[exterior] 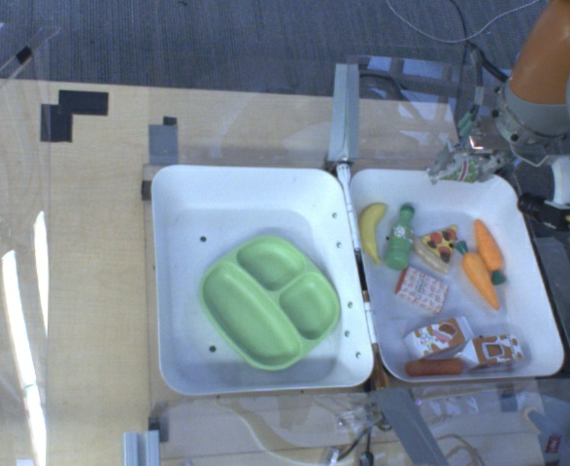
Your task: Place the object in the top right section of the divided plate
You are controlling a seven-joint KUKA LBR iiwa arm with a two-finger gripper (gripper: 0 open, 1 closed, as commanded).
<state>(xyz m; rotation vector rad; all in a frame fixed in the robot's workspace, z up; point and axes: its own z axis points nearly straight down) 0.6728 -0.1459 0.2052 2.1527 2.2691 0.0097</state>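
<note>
Claw (467, 166) hovers over right bin's (547, 299) far rim.

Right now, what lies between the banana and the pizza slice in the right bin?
In the camera view, a green bottle stands between the banana and the pizza slice.

right bin (529, 250): banana (372, 231) | two carrots (483, 263) | perhaps cartons (438, 338)

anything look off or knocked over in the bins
Nothing looks spilled or damaged. The green divided plate sits askew in the left bin, turned at an angle to its walls. The toy foods in the right bin lie jumbled, some overlapping.
</note>
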